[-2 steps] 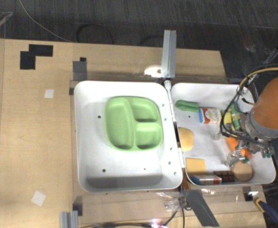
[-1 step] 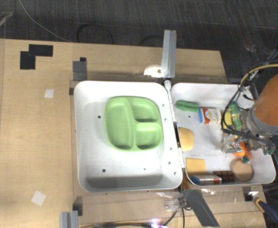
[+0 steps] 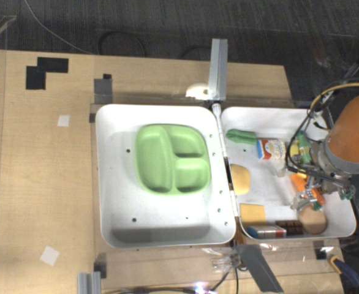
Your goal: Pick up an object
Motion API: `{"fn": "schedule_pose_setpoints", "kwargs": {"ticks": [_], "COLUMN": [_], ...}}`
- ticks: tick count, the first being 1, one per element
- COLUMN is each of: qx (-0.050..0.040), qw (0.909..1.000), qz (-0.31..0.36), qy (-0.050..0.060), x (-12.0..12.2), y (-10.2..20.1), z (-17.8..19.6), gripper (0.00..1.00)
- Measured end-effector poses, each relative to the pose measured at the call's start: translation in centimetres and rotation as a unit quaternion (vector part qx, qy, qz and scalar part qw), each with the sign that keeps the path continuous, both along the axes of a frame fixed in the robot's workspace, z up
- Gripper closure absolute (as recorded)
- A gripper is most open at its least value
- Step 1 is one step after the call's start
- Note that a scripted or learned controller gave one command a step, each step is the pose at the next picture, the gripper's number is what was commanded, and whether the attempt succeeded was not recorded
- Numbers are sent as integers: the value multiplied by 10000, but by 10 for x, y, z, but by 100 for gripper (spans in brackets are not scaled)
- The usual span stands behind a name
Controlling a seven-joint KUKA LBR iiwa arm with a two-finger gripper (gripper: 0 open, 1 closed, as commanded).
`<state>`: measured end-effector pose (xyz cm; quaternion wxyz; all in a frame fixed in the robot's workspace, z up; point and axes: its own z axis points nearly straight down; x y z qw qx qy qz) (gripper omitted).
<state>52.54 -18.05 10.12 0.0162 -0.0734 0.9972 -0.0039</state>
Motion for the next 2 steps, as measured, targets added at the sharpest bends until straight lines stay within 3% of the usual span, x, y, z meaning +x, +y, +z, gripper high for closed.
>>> {"fn": "schedule_pose_setpoints", "kwargs": {"ticks": [1, 2], "qx": [8, 0], "qw": [9999, 9999], "qz": [-145, -127], "qy": [51, -17], "x": [-13, -8], "y": [4, 5], "z": [-11, 1], "gripper": [0, 100]}}
